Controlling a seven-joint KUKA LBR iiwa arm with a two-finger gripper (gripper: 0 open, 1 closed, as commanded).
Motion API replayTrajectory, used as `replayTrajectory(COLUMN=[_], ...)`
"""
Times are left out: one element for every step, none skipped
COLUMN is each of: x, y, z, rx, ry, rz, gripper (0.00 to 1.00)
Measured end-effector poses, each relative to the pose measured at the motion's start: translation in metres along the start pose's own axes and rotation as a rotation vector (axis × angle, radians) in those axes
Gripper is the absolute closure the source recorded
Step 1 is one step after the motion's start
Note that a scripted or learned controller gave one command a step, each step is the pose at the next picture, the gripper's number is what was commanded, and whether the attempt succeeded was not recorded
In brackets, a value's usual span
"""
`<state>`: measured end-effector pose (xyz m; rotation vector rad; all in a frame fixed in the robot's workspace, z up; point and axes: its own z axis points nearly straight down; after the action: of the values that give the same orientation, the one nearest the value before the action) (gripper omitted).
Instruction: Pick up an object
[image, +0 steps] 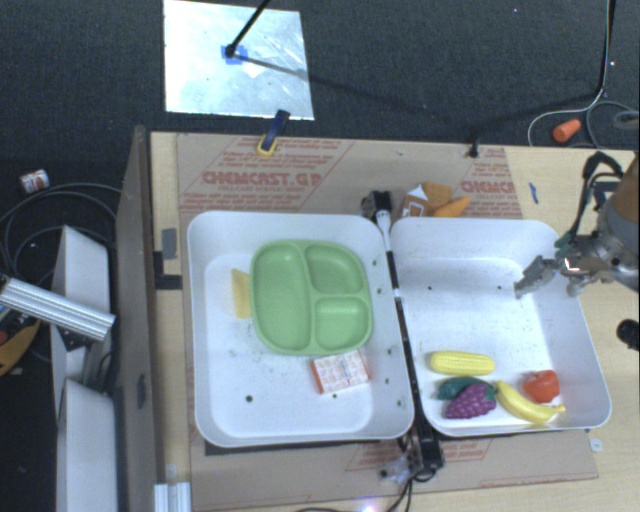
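The tool (548, 270) hung over the right bin's (470, 300) far right side; I couldn't tell its grip state. The toy corn (460, 362), grapes (471, 400), banana (524, 403) and tomato (541, 384) lay clustered at the near edge.

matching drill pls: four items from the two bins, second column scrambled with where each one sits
Items:
1. green divided plate
2. corn cob
3. purple grapes
4. red-and-white packet

Places:
A. right bin, near edge, just left of the banana
B. left bin, just below the plate's near rim
C. middle of the left bin
D. right bin, lying crosswise just above the grapes

Pairs: 1-C, 2-D, 3-A, 4-B
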<state>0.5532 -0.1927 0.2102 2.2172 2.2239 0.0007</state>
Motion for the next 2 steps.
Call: replayTrajectory(x=[0.028, 0.045], y=[0.011, 0.089], z=[0.077, 0.128], rx=[0.004, -0.004], ry=[0.002, 0.001], rz=[-0.004, -0.006], gripper=[0.00, 0.00])
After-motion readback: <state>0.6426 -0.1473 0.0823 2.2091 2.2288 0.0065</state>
